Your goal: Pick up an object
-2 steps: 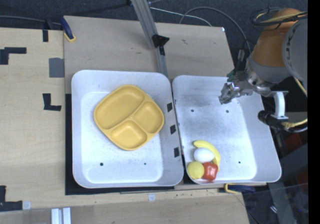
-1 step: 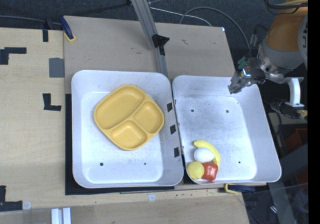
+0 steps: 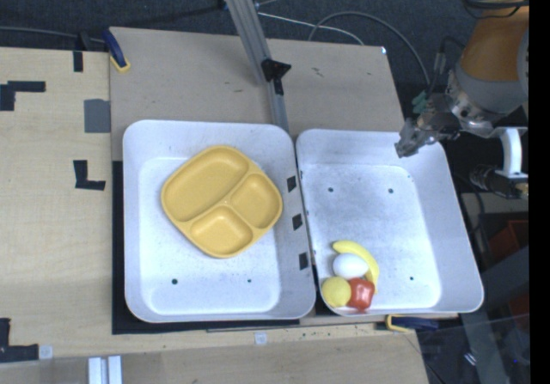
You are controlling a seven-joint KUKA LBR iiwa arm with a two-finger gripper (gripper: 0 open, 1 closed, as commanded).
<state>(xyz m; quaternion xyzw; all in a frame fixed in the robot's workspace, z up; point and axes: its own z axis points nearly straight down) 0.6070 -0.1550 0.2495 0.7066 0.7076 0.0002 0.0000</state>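
Item: gripper [image 3: 410, 143], at the upper right rim of the right bin [image 3: 430, 202], nothing between its fingers; we could not tell whether they stood apart or together, the view being too small there.

Item: cluster of small objects in the right bin's near left corner, touching one another: white egg [image 3: 348, 265], yellow banana [image 3: 365, 255] curving around it, yellow ball [image 3: 336, 291], red piece [image 3: 362, 294].

Item: yellow divided tray [image 3: 221, 200], left bin [image 3: 142, 228], well apart from the gripper.

Handling note: we judged the approach not yet begun. The egg sat uppermost; a descent from straight above it, fingers spread clear of the banana and the bin wall, seemed soundest.
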